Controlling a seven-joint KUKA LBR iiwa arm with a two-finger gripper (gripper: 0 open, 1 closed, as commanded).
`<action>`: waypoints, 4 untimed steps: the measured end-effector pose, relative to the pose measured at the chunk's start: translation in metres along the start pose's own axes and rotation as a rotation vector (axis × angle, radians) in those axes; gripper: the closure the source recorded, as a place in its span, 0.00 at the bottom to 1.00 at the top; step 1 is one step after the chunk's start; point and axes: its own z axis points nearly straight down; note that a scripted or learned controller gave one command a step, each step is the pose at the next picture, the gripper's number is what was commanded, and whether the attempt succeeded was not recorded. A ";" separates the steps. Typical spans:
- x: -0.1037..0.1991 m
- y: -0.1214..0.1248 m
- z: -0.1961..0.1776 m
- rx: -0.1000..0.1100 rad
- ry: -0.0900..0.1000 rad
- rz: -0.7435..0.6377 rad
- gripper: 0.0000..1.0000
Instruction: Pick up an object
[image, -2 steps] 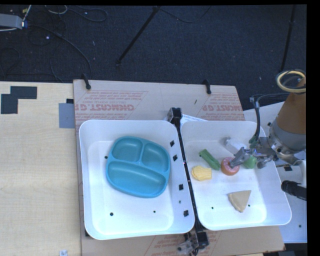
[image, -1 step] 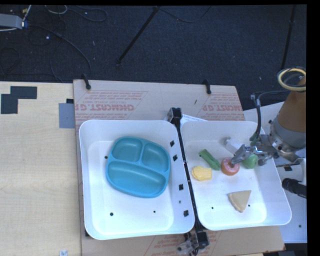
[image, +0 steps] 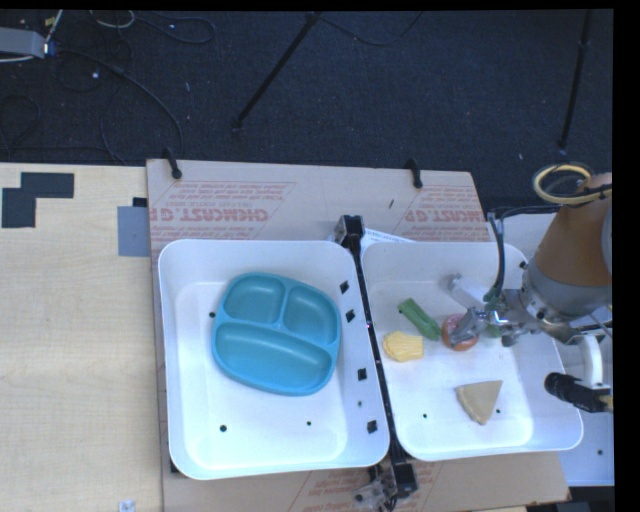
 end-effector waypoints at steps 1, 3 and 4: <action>0.001 0.000 0.046 -0.005 -0.001 0.000 0.00; 0.005 0.006 -0.012 -0.009 -0.002 -0.003 1.00; -0.001 0.005 -0.075 -0.012 -0.003 -0.002 1.00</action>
